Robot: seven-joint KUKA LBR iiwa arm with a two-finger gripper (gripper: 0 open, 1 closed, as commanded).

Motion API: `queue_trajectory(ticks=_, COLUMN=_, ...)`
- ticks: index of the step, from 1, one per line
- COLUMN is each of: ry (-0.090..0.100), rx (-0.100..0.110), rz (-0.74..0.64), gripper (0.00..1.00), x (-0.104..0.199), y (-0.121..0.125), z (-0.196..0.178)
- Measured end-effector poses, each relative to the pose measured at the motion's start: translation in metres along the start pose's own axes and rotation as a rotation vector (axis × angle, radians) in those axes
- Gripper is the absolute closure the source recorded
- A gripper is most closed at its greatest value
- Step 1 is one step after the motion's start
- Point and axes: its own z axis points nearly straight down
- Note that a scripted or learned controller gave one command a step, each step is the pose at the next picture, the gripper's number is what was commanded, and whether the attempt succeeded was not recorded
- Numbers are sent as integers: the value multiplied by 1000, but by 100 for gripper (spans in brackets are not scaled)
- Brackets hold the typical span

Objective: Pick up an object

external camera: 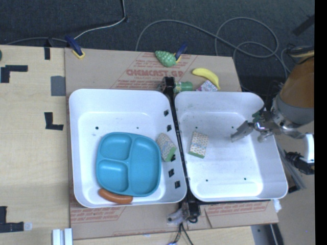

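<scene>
1. Fingers of my two-finger gripper (239, 132) reach into the right-hand shallow white bin (255, 185) from its right rim. I cannot tell how they are set, and nothing shows between them.
2. My likeliest target, I judge, is the small pale rectangular sponge-like block with a speckled face (198, 144). It lies flat on the right bin's floor near the left wall, apart from my gripper, with bare floor between us.
3. That block lies alone, so I expect a straight drop onto it with little to bump; the nearby wall may crowd one finger.
4. A second speckled block (166, 147) leans tilted against the right wall of the left-hand white bin (82, 137), just beside a blue plastic plate with three compartments (127, 163). Wedged like that, it looks harder to grasp.
5. An orange sausage-shaped toy (115, 197) lies at the plate's lower edge, tucked against the bin's front wall.
6. Behind the bins, on the brown cardboard sheet (102, 70), sit a yellow toy banana (206, 76) and a green knobbly toy (165, 58), well apart from my gripper.
</scene>
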Motion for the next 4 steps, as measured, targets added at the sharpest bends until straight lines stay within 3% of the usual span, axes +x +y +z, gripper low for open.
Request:
queue_trajectory(ticks=1, ry=1, rx=-8, rz=-2, gripper=0, x=87, y=28, z=87)
queue_trajectory(ticks=2, ry=0, rx=-14, rz=-3, gripper=0, x=93, y=102, z=86)
queue_trajectory(ticks=3, ry=1, rx=-9, rz=-3, gripper=0, x=99, y=123, z=87)
queue_trajectory(ticks=4, ry=3, rx=-14, rz=-4, gripper=100, x=100, y=125, z=75)
